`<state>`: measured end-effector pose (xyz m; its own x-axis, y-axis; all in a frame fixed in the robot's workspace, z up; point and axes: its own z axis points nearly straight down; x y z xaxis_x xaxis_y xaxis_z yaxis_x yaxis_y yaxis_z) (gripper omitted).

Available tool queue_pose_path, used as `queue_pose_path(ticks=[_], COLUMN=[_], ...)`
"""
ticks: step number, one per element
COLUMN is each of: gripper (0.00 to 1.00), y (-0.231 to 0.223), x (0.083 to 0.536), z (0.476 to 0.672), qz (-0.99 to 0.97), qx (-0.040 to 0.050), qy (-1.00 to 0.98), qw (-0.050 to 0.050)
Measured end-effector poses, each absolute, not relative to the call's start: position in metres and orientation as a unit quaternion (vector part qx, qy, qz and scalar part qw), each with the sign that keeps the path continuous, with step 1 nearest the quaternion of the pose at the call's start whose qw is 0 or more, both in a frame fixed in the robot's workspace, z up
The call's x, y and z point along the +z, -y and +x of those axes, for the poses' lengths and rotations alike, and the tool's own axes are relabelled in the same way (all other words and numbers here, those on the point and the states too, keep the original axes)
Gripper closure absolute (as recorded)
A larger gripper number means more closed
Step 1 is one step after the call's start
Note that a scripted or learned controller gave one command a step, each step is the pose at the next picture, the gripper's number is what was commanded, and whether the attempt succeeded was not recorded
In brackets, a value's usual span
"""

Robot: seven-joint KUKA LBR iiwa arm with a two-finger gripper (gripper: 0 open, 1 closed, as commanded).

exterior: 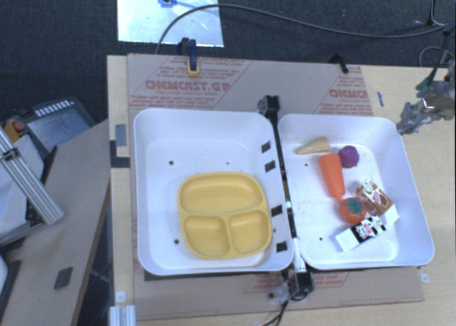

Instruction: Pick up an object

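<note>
The right bin (406, 175) holds several small objects. A beige wedge (313, 146) and a purple ball (348, 155) lie near its far side. An orange carrot (331, 174) points toward the near side, with a red-orange round toy (351, 210) at its end. A brown and white box (376, 198) and a black-and-white block (363, 233) lie beside that. My gripper (413, 118) hangs at the right edge of the view, just outside the bin's far right corner, with nothing seen in it.
The left bin (157, 146) carries a yellow divided plate (224, 214). A black hinge strip (278, 175) runs between the bins. A clamp (191, 58) and cables lie at the back of the bench.
</note>
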<state>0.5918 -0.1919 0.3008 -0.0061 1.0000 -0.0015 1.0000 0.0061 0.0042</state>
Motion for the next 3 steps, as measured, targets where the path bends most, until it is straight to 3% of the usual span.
queue_pose_path(ticks=[3], gripper=[1.0], y=[0.049], x=[0.263], z=[0.589], qz=[0.704], qx=[0.001], qy=[-0.71], qw=[0.0])
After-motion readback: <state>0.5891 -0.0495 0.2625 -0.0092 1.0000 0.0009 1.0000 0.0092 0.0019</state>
